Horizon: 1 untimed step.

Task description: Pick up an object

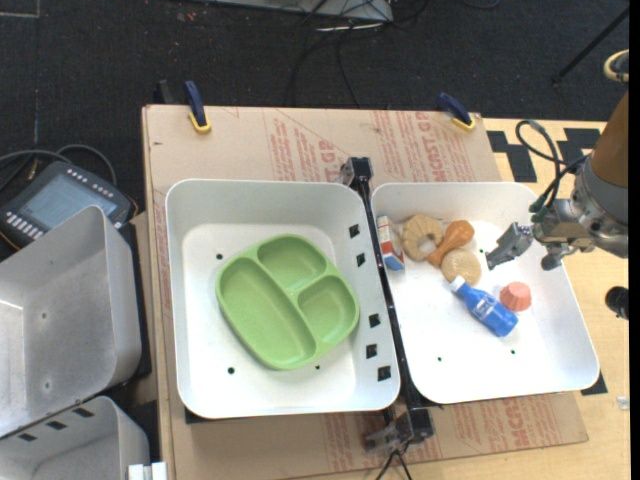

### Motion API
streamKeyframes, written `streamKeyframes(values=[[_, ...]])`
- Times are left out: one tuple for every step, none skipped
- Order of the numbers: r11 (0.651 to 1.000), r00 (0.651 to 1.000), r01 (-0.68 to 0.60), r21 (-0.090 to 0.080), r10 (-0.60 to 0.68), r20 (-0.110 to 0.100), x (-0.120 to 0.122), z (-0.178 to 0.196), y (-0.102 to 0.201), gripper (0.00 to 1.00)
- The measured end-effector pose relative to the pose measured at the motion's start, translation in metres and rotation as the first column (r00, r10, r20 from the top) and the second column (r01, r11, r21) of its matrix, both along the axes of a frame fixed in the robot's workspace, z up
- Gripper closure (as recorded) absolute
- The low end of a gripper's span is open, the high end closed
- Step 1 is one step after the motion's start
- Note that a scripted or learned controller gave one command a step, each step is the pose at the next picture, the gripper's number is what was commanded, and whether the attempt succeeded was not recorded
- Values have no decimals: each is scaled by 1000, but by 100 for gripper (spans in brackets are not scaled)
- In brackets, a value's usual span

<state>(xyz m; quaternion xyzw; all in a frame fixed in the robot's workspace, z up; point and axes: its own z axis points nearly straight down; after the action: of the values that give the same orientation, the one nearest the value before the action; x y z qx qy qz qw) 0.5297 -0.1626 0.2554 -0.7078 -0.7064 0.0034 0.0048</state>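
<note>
In the right bin lie a blue bottle with a white cap, a pink round piece, a tan bagel-like ring, an orange drumstick shape, a beige bun and a small red, white and blue carton. My gripper hangs over the bin's right part, just above and right of the pink piece. Its two dark fingers are spread apart with nothing between them.
The left bin holds a green three-compartment plate. A black divider with clamps runs between the bins. Grey containers and a pendant device sit left of the bench. Cables trail near the arm at the right.
</note>
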Motion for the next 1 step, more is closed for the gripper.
streamKeyframes(values=[[1000,1000,-3,-2,3,11,2,6,0,0]])
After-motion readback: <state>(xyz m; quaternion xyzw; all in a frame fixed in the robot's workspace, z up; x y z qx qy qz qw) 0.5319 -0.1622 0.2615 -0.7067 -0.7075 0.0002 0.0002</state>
